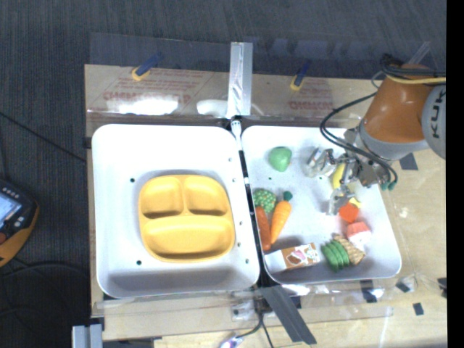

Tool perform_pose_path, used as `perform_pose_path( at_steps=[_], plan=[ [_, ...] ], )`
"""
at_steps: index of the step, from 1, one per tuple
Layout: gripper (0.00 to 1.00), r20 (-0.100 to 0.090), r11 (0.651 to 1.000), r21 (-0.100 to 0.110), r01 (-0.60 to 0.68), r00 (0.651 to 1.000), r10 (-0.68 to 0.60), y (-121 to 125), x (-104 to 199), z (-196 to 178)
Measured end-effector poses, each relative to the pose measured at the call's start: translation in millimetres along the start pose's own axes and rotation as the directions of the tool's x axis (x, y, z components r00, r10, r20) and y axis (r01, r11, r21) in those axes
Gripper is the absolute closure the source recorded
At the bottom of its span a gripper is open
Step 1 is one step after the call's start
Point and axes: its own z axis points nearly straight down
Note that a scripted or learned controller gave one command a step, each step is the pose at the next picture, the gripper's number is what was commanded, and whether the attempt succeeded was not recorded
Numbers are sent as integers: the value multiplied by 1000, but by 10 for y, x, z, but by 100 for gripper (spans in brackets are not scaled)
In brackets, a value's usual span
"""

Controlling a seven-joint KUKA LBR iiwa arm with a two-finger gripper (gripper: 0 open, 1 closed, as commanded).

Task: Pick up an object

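The right bin (377, 263) holds several toy foods. A green ball (280, 157) lies near its back left. A green bumpy piece (264, 197) and a carrot (280, 216) lie by the left wall. A small printed box (301, 256) and a green ridged piece (335, 254) sit along the front. My gripper (328, 181) reaches in from the right and hangs low over the bin's middle right. A small yellow piece (338, 174) is right at it, and an orange piece (349, 211) and a red-and-white piece (358, 230) lie just in front of it.
The left bin (116, 158) holds a yellow divided tray (187, 216). A raised divider (245, 187) separates the two bins. The arm's orange band (395, 114) and its cables overhang the right bin's back right corner. A dark device (13, 212) lies off the bench at the left.
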Motion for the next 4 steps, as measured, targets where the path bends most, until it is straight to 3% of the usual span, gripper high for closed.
perform_pose_path(
  at_steps=[1, 2, 3, 4],
  plan=[
    [0, -5, 996, 8, -84, 996, 84, 279, -272, 120],
    [100, 1, 996, 12, -83, 997, 83, 278, -295, 0],
    [0, 1, 996, 12, -83, 997, 83, 278, -294, 1],
    [0, -5, 999, 10, -47, 999, 47, 282, -219, 116]
  ],
)
